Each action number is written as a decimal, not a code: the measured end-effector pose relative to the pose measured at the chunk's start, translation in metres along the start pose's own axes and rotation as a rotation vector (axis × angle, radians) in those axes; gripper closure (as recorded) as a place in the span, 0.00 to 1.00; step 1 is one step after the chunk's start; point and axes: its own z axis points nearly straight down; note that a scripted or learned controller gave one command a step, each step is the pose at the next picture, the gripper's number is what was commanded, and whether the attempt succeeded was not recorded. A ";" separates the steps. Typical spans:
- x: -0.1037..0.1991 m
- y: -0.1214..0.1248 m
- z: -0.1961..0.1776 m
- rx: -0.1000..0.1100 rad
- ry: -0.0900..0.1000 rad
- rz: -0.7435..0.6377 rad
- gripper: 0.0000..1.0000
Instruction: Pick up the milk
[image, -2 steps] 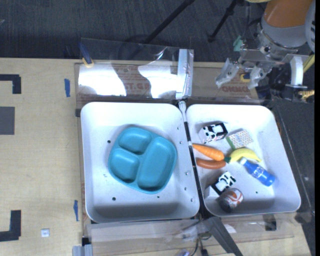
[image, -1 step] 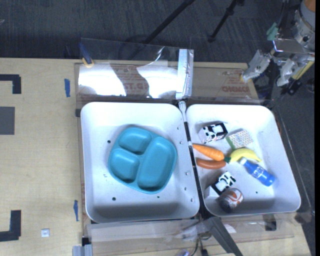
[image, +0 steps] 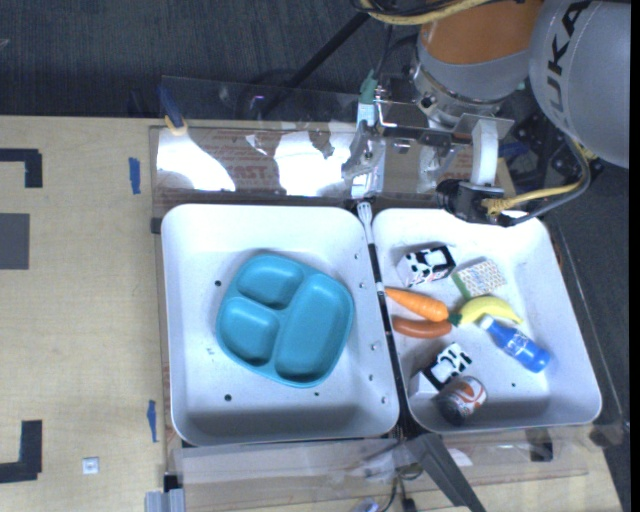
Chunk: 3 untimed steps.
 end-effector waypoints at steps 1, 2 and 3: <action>0.056 -0.047 0.096 0.000 0.000 -0.263 0.00; 0.094 -0.102 0.169 -0.002 0.000 -0.344 0.00; 0.104 -0.139 0.235 0.002 -0.001 -0.051 0.00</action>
